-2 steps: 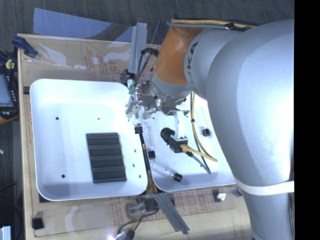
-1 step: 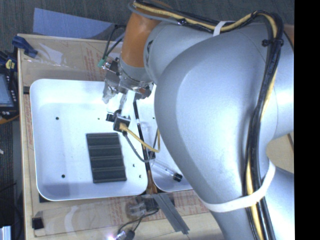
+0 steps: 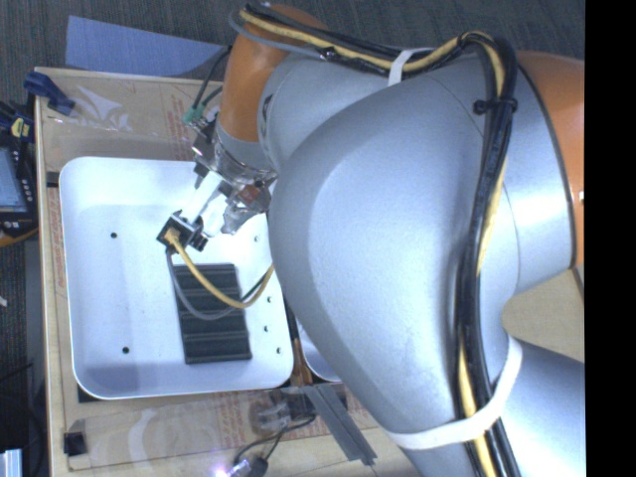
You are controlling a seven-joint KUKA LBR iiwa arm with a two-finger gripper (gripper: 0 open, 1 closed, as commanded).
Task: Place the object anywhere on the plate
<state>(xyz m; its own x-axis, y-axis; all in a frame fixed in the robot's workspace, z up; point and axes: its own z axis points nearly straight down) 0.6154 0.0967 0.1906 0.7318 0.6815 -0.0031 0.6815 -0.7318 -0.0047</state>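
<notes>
Your dark ribbed slab lies in the left bin just below the gripper in view, long axis pointing toward it; whether the claw is released or clenched, you cannot tell.

Pale wooden tabletop carrying two shallow white bins side by side.
Left white bin in full view, right white bin shows just a sliver; flat blue sheet at far edge.

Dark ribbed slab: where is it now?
In the camera view, the dark ribbed slab lies flat in the left bin, near its lower-right corner, just below the gripper.
</notes>
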